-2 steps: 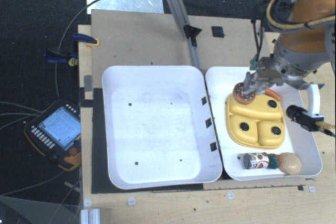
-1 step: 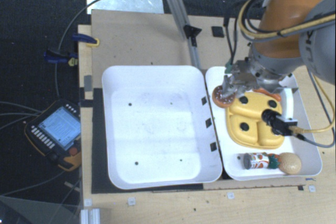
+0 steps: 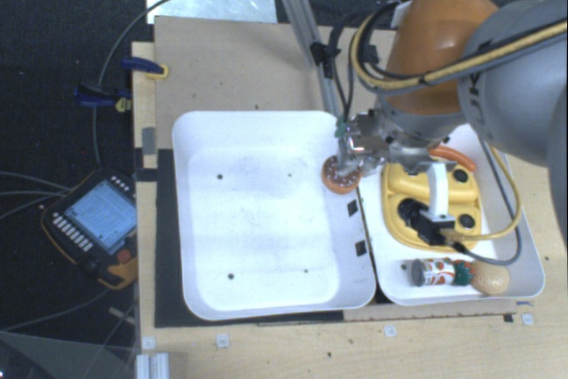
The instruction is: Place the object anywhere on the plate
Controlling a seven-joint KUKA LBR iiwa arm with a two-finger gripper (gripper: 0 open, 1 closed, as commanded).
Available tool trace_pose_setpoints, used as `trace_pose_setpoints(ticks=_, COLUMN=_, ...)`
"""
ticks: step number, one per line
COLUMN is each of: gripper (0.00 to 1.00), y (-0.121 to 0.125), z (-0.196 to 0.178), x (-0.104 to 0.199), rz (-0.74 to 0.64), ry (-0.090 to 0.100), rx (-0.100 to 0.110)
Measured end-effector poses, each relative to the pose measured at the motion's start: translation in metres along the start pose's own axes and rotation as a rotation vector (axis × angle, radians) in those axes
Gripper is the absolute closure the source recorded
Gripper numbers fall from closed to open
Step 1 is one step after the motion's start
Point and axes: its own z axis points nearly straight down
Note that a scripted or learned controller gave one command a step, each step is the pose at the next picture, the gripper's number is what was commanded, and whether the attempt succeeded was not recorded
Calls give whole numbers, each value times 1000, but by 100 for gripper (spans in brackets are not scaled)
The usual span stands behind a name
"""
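Right bin [image 3: 539, 278], near edge: small bottle [image 3: 435, 272] lying on its side, beige egg-shaped thing [image 3: 490, 279] just beside it. Behind them the yellow plate [image 3: 397, 184], partly covered by the robot. Orange item [image 3: 453, 155] at the plate's far rim. Left bin [image 3: 257, 217] has a bare white floor. Brown round object [image 3: 338, 178] sits at the left bin's right rim, off the plate. Tool [image 3: 351, 157] is directly over it, touching or nearly so; can't tell if it's clenched or released. Grey arm [image 3: 519, 84] over the right bin. Tabletop [image 3: 231, 58] beyond.
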Motion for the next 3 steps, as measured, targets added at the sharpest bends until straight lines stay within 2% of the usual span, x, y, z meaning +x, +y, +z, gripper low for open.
trace_pose_setpoints(ticks=1, gripper=100, y=-21, z=20, x=53, rz=0, ry=0, rx=2)
trace_pose_setpoints(ticks=2, gripper=100, y=-36, z=23, x=94, rz=0, ry=1, rx=1)
trace_pose_setpoints(ticks=3, gripper=0, y=-35, z=23, x=91, rz=6, ry=-1, rx=0)
